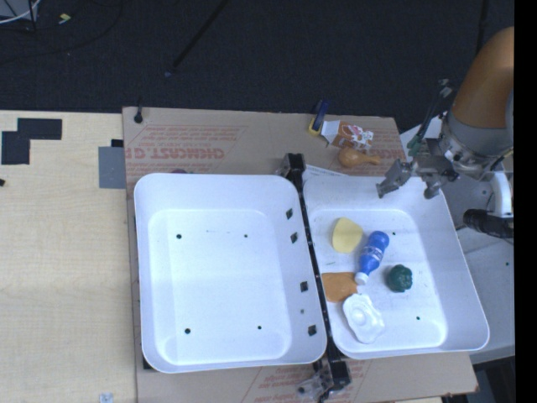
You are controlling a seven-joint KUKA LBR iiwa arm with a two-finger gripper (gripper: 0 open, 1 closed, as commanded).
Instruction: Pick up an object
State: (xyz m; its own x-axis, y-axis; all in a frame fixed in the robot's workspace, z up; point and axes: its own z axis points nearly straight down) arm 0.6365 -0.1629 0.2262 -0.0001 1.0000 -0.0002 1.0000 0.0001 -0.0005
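The right bin [457,250] holds several objects. A yellow piece [346,235] lies near its middle, with a blue bottle [371,256] with a white cap slanting beside it. A dark green ball [398,278] rests to the right of the bottle. An orange flat piece [338,286] lies by the bin's left wall, and a white object [362,317] sits near the front. My gripper [411,180] hangs over the bin's far right corner, fingers spread apart and nothing between them, well away from the objects.
The left bin [159,225] lies beside the right one on a cardboard sheet [218,145]. Beyond the bins, on the cardboard, are an orange toy [352,156] and a blue and yellow item [318,117]. The bench extends to the left.
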